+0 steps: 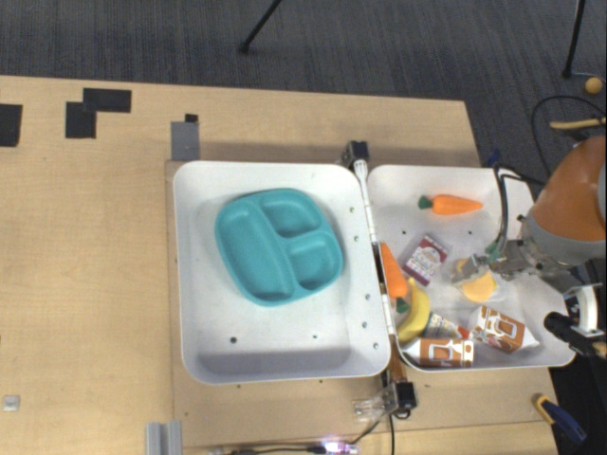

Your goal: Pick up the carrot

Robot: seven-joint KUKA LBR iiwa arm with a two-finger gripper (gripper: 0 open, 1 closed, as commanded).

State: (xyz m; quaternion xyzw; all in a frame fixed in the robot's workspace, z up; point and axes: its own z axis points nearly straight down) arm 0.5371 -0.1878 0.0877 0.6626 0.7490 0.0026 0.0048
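The carrot [451,204], orange with a green top, lies flat near the back of the right bin [531,173], its tip pointing right. My gripper [471,272] hangs low over the middle of that bin, in front of the carrot and apart from it. It sits just above a yellow piece [479,288]. The arm with its orange band [574,197] comes in from the right.
Also in the right bin are a purple packet [426,258], an orange stick-shaped item [393,273] along the left wall, a banana [413,315], a can [446,352] and a carton [499,330]. The left bin [204,349] holds a teal divided plate [279,245].
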